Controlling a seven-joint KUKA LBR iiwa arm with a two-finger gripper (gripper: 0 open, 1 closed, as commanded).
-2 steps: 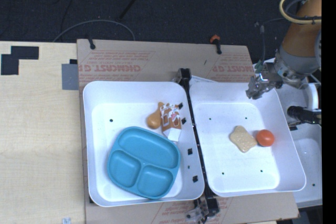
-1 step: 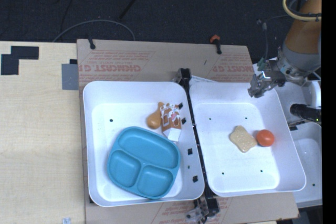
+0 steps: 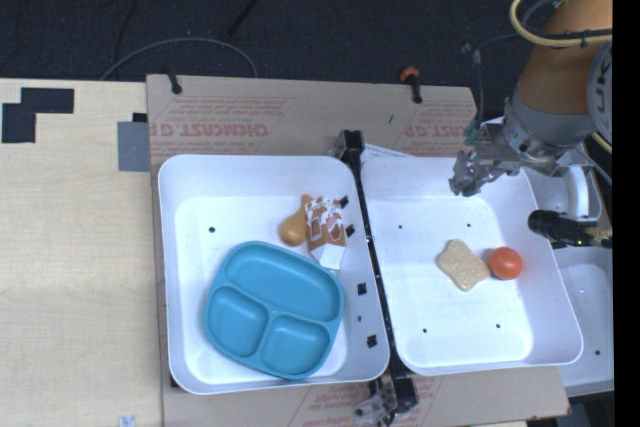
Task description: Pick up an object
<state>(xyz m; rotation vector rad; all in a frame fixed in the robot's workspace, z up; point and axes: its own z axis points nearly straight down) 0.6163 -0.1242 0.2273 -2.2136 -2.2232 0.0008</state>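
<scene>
Gripper [image 3: 468,177] hung above right bin [image 3: 560,335] at 11 o'clock; finger state unclear | biscuit [image 3: 462,265], orange ball [image 3: 506,263] lay centre.

The cardboard sheet [image 3: 300,120] under the bins carries red print, upside down from the camera's side; its larger line seems to read "CHEMCAST GP", though blur makes that uncertain. More red print shows on its near edge, too small to read.
</scene>
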